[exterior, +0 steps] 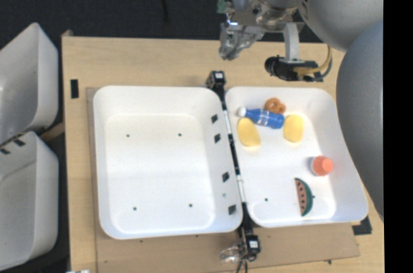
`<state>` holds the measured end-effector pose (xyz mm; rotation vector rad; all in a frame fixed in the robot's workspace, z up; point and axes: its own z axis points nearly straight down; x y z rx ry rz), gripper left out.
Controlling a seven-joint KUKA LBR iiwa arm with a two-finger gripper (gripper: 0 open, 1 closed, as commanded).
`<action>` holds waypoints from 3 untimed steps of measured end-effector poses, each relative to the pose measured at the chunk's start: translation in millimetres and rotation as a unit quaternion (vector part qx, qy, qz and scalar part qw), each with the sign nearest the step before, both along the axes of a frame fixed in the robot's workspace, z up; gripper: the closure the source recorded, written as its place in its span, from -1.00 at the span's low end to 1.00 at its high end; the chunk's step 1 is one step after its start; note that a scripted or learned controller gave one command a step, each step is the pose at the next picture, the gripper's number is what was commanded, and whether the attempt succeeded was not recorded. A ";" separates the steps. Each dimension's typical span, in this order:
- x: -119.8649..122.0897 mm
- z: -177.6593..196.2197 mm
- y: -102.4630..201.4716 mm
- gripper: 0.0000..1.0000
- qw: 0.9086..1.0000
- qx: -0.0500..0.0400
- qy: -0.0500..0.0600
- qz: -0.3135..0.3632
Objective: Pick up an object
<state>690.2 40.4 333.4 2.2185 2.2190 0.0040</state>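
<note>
Objects cluster near the right bin (335, 136) far edge; I see the gripper (233, 46) raised beyond it for clearance; jaw state indeterminable.

No legible text, label, brand, number or sign anywhere in view.

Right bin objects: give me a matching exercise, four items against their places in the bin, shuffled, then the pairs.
Items:
1. blue bottle
2. orange ball
3. watermelon slice
4. pretzel

Places:
A. nearest the bin's front edge
B. by the right wall, midway down
C. at the back, just above the bottle
D. lying between the two yellow pieces, toward the back

Pairs: 1-D, 2-B, 3-A, 4-C
</note>
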 end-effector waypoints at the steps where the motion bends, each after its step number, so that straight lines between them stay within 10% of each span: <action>1: -96.5 -105.0 4.6 1.00 1.000 0.000 0.011 -0.001; 2: -26.8 -23.1 14.2 1.00 1.000 0.000 -0.003 0.002; 3: -85.5 -90.0 32.2 1.00 1.000 0.000 0.006 0.001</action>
